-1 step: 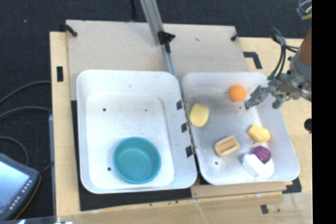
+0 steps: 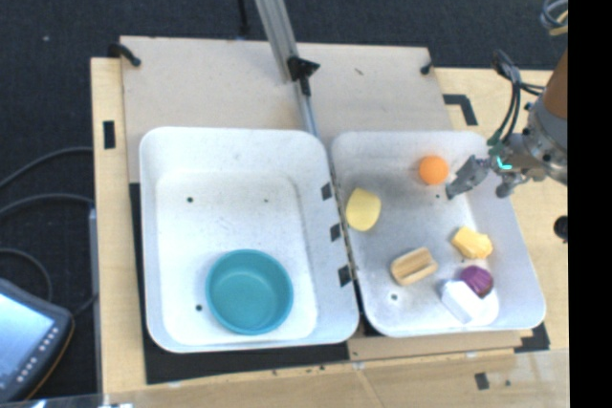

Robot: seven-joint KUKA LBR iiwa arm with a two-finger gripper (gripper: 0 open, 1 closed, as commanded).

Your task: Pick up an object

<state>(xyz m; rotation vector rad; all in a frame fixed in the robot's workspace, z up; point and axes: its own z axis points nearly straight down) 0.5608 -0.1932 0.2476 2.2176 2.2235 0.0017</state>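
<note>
The gripper [image 2: 485,174] is hanging over the right bin [image 2: 382,158], near the table's [image 2: 229,81] right edge, with its two fingers spread apart and nothing between them. One finger [image 2: 466,177] is reaching toward the left, the other [image 2: 505,183] is sitting closer to the arm.

An orange ball [image 2: 433,170] is lying just beside the left finger, toward the far side of the right bin; whether they are touching cannot be told. A pale yellow piece [image 2: 362,209] is resting near that bin's left wall. A tan block [image 2: 413,266] is lying toward the near side, and a small yellow block [image 2: 472,244] is sitting to its right. In the near right corner a purple object [image 2: 476,280] is leaning against a white object [image 2: 465,301].

In the left bin [image 2: 172,158], a teal bowl [image 2: 250,291] is standing upright toward the table's near edge.
</note>
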